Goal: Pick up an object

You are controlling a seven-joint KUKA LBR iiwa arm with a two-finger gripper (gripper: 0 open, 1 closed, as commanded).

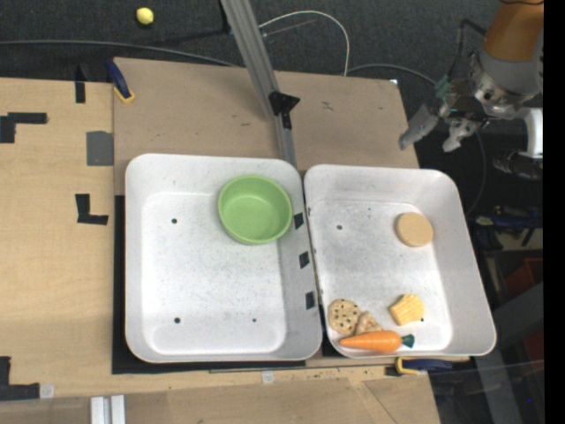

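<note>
Left bin (159,325): bowl (255,208) at its back right.
Right bin (441,193): biscuit (414,230) toward the right — cracker (342,314), cheese wedge (406,308) and carrot (377,342) along the front edge.
Gripper (439,131): beyond the right bin's back corner.

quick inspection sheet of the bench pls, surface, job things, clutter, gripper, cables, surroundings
surface: brown bench bearing two white bins side by side, left bin and right bin
job's things: green bowl in the left bin, near its far right corner; in the right bin a tan disc toward the right, and a cookie, yellow wedge and carrot grouped along the near edge
clutter: yellow ball on the dark floor beyond the bench; black tape marks on the board at left
grippers: gripper open, holding nothing, raised beyond the right bin's far right corner
cables: white cable looping beyond the bench
surroundings: slanted grey pole crossing above the bench
</note>
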